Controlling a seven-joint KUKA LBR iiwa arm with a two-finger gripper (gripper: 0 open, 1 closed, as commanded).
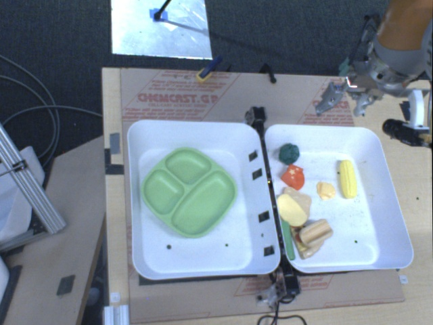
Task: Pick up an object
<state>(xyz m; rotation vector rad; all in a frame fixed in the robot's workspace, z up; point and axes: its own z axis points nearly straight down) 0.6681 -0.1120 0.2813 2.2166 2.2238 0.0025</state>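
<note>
The right bin (379, 181) holds several toy foods: a dark green piece (289, 153), a red-orange piece (293, 177), a yellow corn cob (348, 178), a small pale yellow piece (326, 191), a yellow-and-cream piece (293, 208), a tan bread-like piece (314, 233) and a green stick (289, 241). My gripper (346, 98) hangs above the bench just beyond the right bin's far edge, its fingers spread open with nothing between them.
The left bin (145, 147) holds a green divided plate (189, 191). A black divider with clips (265, 181) runs between the bins. A silvery sheet (161, 19) lies at the back, and a metal frame (27, 188) stands at the left.
</note>
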